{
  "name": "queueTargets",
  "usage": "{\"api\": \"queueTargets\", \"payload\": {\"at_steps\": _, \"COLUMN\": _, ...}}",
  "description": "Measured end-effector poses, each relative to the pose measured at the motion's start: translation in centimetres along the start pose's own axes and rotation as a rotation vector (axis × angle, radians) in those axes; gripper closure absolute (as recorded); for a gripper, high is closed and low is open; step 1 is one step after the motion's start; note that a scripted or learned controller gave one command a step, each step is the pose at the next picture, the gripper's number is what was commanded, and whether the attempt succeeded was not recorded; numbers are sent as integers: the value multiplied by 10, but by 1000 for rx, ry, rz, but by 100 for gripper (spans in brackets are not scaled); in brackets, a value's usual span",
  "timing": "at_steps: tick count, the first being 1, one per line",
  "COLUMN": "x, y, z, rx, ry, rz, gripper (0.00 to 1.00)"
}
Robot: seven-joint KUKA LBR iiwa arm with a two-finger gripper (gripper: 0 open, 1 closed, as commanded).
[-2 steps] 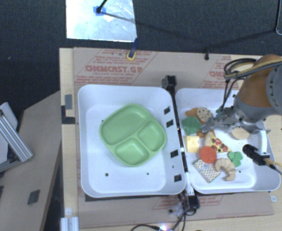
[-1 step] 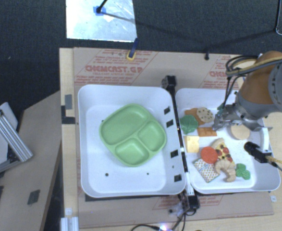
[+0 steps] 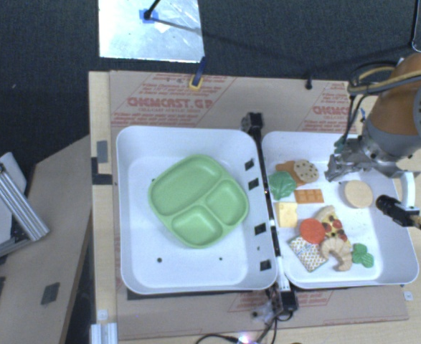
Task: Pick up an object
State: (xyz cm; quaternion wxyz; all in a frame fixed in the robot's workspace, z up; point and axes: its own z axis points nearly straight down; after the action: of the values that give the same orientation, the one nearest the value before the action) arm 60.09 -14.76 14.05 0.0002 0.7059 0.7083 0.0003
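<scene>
Just below the gripper (image 3: 345,165), in the right bin (image 3: 396,264), lies a round tan disc (image 3: 358,193), flat on the bin floor and apart from the other items. It is the object nearest the tool; it sits toward the near edge of the bench and slightly to the right of the tool's tip as the camera sees it. Being round, it offers no long axis to align with.

Whether the tool is wide or narrow cannot be told from this angle, as the metal parts are small and seen partly from behind. Nothing is seen held in it.

Left of the gripper, close by, a chocolate-chip cookie (image 3: 305,170) lies partly over a second brown cookie (image 3: 289,169), with a green leaf-shaped piece (image 3: 281,185) beside them. An orange cracker (image 3: 309,196) and a yellow square (image 3: 287,214) lie lower, then a red disc (image 3: 312,231), a pizza slice (image 3: 330,221), a croissant (image 3: 336,249), a checkered wafer (image 3: 308,254) and a small green sprig (image 3: 362,255), crowded and in places touching.

Judgement: the disc or the cookie is the likeliest target; the disc calls for a short move toward the near edge, and its clear surroundings favour it.

The left bin (image 3: 135,192) holds a green divided plate (image 3: 198,200), well apart from the arm (image 3: 404,106).
</scene>
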Motion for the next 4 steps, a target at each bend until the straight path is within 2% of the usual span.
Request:
{"api": "queueTargets", "payload": {"at_steps": 2, "x": 7, "y": 6, "z": -81, "rx": -1, "ry": 0, "rz": -2, "gripper": 100}}
{"api": "queueTargets", "payload": {"at_steps": 4, "x": 103, "y": -38, "z": -67, "rx": 0, "ry": -1, "rz": 0, "gripper": 100}}
